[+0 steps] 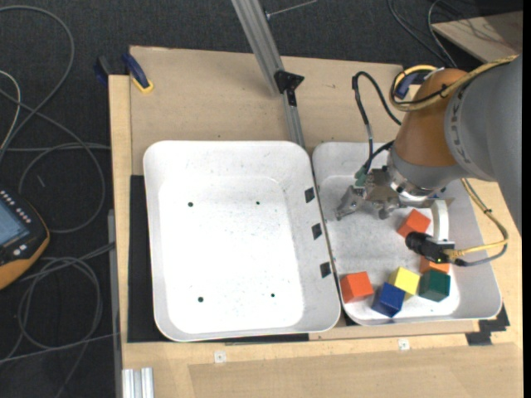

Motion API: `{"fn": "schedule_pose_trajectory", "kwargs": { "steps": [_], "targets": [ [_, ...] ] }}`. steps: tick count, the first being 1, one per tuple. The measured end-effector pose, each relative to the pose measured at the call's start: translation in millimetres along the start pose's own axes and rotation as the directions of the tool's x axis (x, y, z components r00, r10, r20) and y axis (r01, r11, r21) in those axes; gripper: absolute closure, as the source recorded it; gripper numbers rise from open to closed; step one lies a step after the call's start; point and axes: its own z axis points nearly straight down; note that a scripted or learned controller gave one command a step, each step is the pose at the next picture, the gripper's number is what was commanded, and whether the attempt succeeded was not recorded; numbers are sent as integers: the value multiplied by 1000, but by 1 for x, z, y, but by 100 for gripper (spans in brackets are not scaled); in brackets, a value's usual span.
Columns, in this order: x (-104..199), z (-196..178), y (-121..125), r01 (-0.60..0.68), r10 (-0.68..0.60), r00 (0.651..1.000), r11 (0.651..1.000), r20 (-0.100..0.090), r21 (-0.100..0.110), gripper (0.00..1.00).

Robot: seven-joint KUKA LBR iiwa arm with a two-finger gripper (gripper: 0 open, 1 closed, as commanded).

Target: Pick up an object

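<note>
My gripper [364, 208] hangs over the upper middle of the right bin [348, 157], fingers spread open above bare bin floor, nothing between them. An orange block [415, 221] lies just to its right, close to the wrist. Along the bin's front edge sit another orange block [358, 285], a blue block [387, 299], a yellow block [406, 280] and a green block [434, 285]. A further orange piece [435, 264] shows partly behind a black cable fitting.
The left bin [166, 164] lies beside the right one, with a row of black clips [316, 230] along the shared wall. A slanted metal pole [265, 48] rises behind the bins. Cables trail from the wrist over the right bin's right side.
</note>
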Motion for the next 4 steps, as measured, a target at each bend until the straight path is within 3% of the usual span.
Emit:
{"fn": "schedule_pose_trajectory", "kwargs": {
  "steps": [1,4],
  "targets": [
    [0,-15,2,-1,1,1000,1000,0,-9,100],
    [1,-142,2,1,-1,1000,1000,2,-13,100]
  ]
}}
